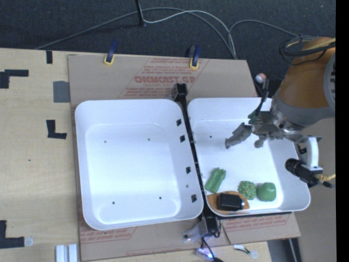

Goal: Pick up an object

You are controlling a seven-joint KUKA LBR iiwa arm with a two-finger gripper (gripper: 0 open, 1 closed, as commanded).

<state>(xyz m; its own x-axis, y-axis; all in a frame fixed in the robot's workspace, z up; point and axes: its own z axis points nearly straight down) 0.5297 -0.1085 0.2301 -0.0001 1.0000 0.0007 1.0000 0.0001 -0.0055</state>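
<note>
the end effector hovers with fingers spread and nothing between them, so this looks like the approach step, and the next move calls for dropping toward the green block lying below it, near the broccoli.

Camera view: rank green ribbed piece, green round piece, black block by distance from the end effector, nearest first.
From the end effector, over the right bin:
1. Green ribbed piece, near the divider.
2. Green round piece, front right.
3. Black block, front edge; close to the round piece's distance, so a narrow call.
</note>
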